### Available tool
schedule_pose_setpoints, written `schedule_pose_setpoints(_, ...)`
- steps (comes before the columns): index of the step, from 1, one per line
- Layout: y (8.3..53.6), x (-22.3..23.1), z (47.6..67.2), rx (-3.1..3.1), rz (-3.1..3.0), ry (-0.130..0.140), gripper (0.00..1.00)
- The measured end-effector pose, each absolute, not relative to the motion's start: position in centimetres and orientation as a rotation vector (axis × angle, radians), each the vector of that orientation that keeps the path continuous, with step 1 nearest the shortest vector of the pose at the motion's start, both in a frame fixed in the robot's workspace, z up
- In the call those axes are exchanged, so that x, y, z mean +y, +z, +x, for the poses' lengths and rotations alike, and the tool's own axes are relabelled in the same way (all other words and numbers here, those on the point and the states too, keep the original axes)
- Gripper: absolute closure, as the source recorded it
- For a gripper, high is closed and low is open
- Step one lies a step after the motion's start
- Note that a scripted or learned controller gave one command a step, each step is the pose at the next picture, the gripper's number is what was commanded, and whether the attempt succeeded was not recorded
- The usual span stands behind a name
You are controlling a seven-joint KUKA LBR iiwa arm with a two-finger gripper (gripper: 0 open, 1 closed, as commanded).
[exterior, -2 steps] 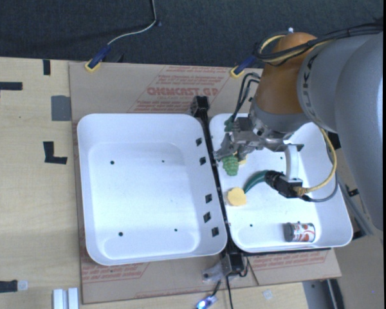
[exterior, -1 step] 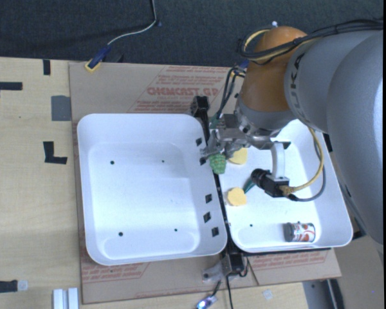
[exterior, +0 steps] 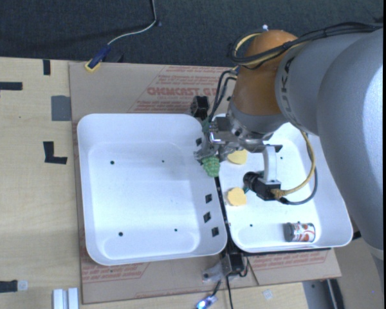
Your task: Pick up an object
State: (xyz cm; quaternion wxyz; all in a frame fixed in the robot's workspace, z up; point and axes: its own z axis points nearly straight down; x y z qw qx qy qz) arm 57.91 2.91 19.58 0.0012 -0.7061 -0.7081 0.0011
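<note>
camera view looking down on two white bins lying side by side, left bin and right bin. sitting at about nine o'clock from the wrist, right over the seam between the bins: a small green object, hanging just under the gripper — apparently being pinched between the fingertips, though too small to be sure of contact. judging this as the lift or carry stage, green piece already clear of the right bin's floor.

lying loose in the right bin: a yellow piece at six o'clock from the wrist, another pale yellow piece tucked beside the gripper, a small can down at five o'clock near the front rim. probably scattered there as pick stock.

reaching in from three o'clock, grey arm bending over the right bin, orange band above the wrist, gripper pointing down and toward nine o'clock — cable looping beneath at five o'clock.
</note>
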Motion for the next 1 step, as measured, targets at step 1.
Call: schedule_pose_setpoints(1,23.97,2.14,62.20,-2.227,-2.221,-0.005,1.00)
